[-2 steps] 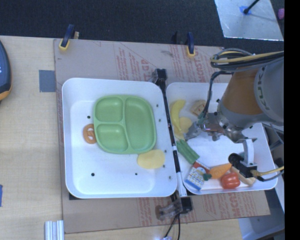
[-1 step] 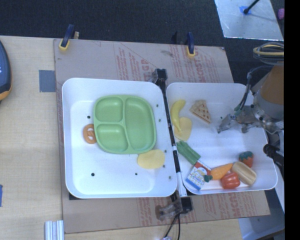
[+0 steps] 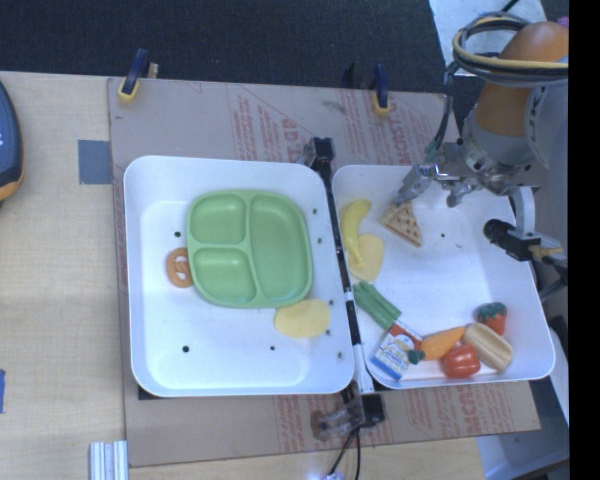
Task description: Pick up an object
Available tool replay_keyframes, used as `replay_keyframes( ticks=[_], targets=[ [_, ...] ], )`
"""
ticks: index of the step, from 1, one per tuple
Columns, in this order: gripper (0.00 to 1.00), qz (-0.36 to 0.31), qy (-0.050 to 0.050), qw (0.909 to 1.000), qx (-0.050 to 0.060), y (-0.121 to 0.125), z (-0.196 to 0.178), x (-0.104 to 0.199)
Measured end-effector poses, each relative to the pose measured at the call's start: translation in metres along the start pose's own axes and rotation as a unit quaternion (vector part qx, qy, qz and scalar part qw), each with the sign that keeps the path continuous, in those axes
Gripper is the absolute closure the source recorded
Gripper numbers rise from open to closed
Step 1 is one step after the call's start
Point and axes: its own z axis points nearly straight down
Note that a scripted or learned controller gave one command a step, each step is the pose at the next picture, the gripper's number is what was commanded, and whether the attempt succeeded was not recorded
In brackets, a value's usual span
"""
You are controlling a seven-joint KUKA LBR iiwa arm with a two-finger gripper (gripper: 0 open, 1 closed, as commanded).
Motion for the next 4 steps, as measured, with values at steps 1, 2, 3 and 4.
replay_keyframes(
  ticks=[1,2,3,4],
  targets=[
    [0.00,0.002,0.001,1.0000,0.007,-0.022,0.042,0.023],
    [0.00,0.004,0.001,1.0000,0.007,-0.065,0.033,0.052],
    [0.00,0.001,-0.001,1.0000,0.009,-0.017,0.040,0.053],
    [0.00,0.002,-0.002,0.9999,0.016,-0.009,0.041,0.052]
  ],
)
